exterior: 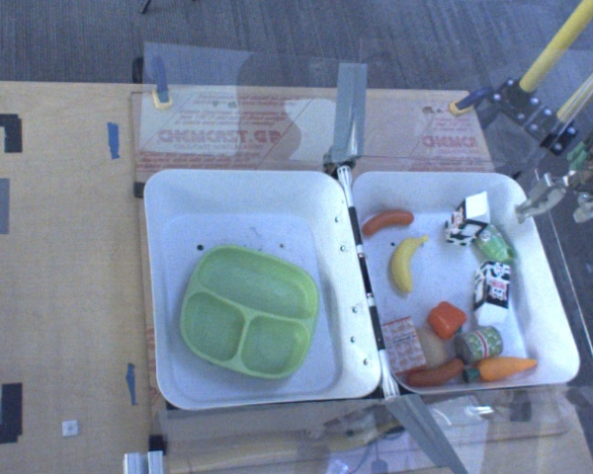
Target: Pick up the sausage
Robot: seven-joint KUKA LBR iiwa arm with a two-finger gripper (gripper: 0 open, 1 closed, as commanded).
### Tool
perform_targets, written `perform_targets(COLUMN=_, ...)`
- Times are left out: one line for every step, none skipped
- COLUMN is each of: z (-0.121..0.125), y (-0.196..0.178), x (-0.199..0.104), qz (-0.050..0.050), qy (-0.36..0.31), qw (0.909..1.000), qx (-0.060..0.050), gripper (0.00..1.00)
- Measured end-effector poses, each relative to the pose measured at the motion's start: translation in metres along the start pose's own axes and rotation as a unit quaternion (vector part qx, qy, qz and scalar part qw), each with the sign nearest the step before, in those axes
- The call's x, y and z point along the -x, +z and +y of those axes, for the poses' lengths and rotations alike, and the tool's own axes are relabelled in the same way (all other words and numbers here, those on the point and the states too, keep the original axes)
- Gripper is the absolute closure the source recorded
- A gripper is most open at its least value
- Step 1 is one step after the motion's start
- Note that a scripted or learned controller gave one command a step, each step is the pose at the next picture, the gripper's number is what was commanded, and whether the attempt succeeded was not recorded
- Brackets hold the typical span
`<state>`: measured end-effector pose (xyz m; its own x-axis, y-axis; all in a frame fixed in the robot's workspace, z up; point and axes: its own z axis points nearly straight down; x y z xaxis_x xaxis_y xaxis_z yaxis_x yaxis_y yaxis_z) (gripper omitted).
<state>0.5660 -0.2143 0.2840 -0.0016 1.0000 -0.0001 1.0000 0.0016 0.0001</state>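
Observation:
A reddish-orange sausage (pixel 387 221) lies in the right bin (pixel 563 339), near its back left corner. A darker red sausage-shaped piece (pixel 435 373) lies along that bin's front wall, touching a carrot (pixel 507 367). My gripper (pixel 556 194) sits at the view's right edge, over the right bin's back right rim. It is far from both sausages and nothing shows in it.
The right bin also holds a banana (pixel 405 263), two small milk cartons (pixel 466 220) (pixel 492 292), a green item (pixel 494 245), a red pepper (pixel 446 319), a can (pixel 480 344) and a pink packet (pixel 403 342). A green divided plate (pixel 249 310) lies in the left bin (pixel 168 205).

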Motion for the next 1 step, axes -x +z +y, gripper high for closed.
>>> perform_targets(z=0.0645, y=0.1051, x=0.0074, qz=0.000, qy=0.036, qw=0.9993, qx=0.001, gripper=0.00)
